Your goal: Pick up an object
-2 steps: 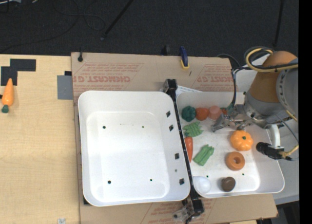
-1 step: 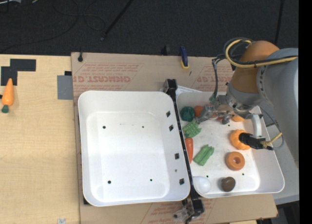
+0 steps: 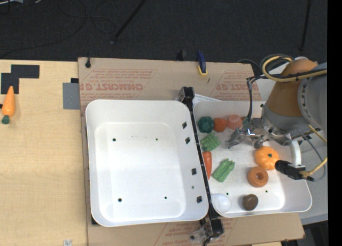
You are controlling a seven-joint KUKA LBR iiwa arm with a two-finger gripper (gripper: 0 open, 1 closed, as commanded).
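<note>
The right bin [image 3: 291, 199] holds several toy foods. Along its far side sit a dark green piece [image 3: 204, 124], an orange-red piece [image 3: 220, 124] and a pink piece [image 3: 234, 121]. A leafy green piece [image 3: 210, 143], a red pepper [image 3: 207, 160] and a light green piece [image 3: 223, 169] lie by the left wall. An orange fruit [image 3: 265, 158], a brown ring [image 3: 258, 176], a dark brown ball [image 3: 249, 202] and a white piece [image 3: 220, 202] lie nearer the front. My gripper [image 3: 247, 142] hangs low, just right of the pink piece and above-left of the orange fruit. Its fingers are spread open with nothing between them.
The left bin [image 3: 93, 132] stands beside the right one, with a black divider rail [image 3: 195, 148] between them. A toy carrot [image 3: 8, 106] lies far left on the wooden bench. Cables and the arm's body [image 3: 291, 98] crowd the right bin's far right side.
</note>
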